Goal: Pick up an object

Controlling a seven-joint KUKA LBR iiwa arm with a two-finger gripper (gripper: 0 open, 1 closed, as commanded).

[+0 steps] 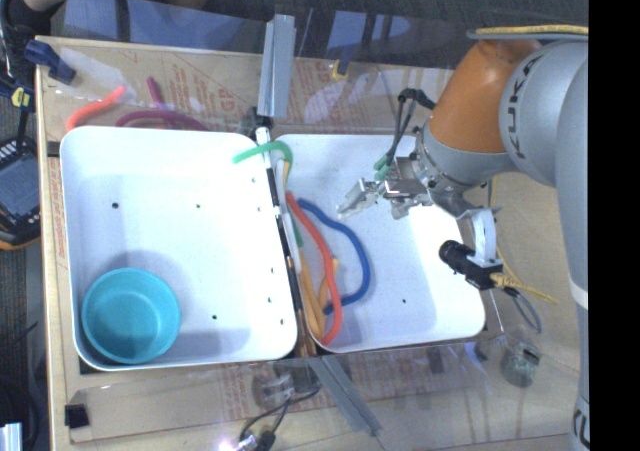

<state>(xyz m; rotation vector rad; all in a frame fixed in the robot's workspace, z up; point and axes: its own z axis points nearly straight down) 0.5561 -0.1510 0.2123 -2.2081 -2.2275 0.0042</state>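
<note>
My gripper (352,197) hangs over the upper middle of the right bin (430,284), its metal fingers pointing left and open with nothing between them. Just below and left of it a blue cord (352,251) lies in a loop on the bin floor. A red-orange cord (324,257) runs beside it along the bin's left side, with thin wooden sticks (312,304) under it. A green curved piece (266,151) rests over the wall between the bins. In the near left corner of the left bin (66,239) sits a blue bowl (130,315).
The grey arm with its orange band (480,104) reaches in above the right bin's far right corner. A black fitting (464,261) with cables hangs at that bin's right rim. Orange and pink tubes (120,111) lie on the bench behind the left bin.
</note>
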